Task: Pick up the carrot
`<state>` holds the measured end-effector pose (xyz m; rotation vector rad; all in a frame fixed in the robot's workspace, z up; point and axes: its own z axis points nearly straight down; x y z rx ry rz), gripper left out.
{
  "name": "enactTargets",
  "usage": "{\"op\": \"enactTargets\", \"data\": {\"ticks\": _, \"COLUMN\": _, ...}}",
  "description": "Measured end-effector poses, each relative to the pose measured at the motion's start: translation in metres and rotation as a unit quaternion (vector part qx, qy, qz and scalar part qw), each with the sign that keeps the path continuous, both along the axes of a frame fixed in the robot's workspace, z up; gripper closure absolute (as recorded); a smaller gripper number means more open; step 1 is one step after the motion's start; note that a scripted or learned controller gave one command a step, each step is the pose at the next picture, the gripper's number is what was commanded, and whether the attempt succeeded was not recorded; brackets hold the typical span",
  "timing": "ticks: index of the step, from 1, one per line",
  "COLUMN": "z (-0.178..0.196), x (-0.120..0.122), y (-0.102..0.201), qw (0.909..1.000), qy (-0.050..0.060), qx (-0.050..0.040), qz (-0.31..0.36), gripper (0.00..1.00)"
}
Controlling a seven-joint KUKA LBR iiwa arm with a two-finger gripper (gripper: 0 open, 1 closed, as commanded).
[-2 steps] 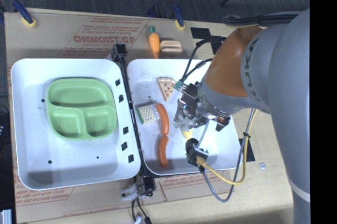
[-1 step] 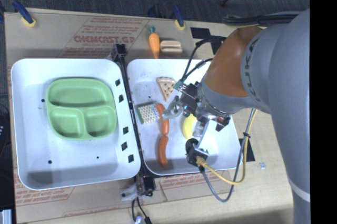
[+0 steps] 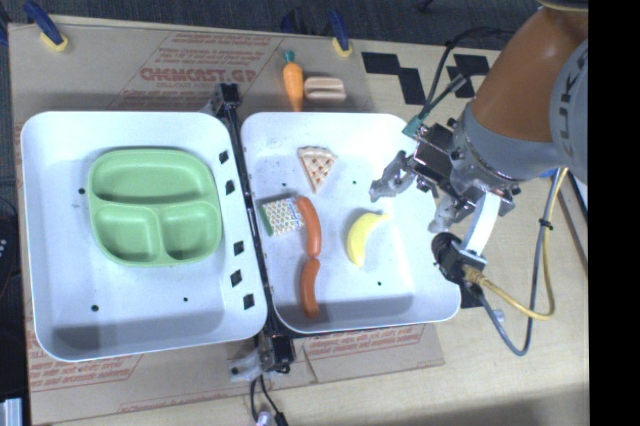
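Task not yet begun in effect: the small orange toy carrot with green top (image 3: 292,82) lies on the brown cardboard-covered bench (image 3: 180,64), upper centre of frame, outside both bins. The pincer (image 3: 388,184), open and empty, hovers at centre right.

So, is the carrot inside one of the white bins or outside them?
Outside. The carrot lies on the cardboard beyond the right bin's far rim, beside a hot dog bun.
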<state>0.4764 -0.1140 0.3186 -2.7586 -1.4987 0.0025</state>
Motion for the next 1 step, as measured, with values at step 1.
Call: {"op": "enactTargets", "data": {"ticks": 1, "z": -0.0623, "x": -0.0004, "y": 0.1006, "qw": 0.9999, "qy": 0.002, "qx": 0.0006, "qz": -0.012, "gripper": 0.00}}
